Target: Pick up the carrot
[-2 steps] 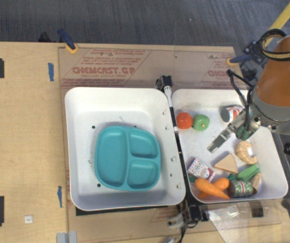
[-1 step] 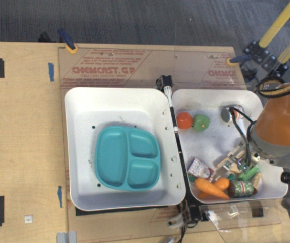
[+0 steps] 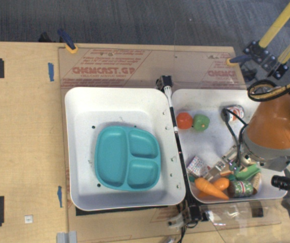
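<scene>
End effector [image 3: 231, 162] hangs low just above the stubby orange plastic carrot [image 3: 211, 187] in the right white bin [image 3: 213, 138]; its grip I cannot tell.

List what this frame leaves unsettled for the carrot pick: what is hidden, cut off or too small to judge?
- Gripper, camera view: sits low in the right bin just above the carrot; the arm's orange band and clutter mask its state and any contact.
- Green item and can: partly under the arm, labels too small to read.
- Small packet: print too small.
- Arm: cut off by the right edge.
</scene>
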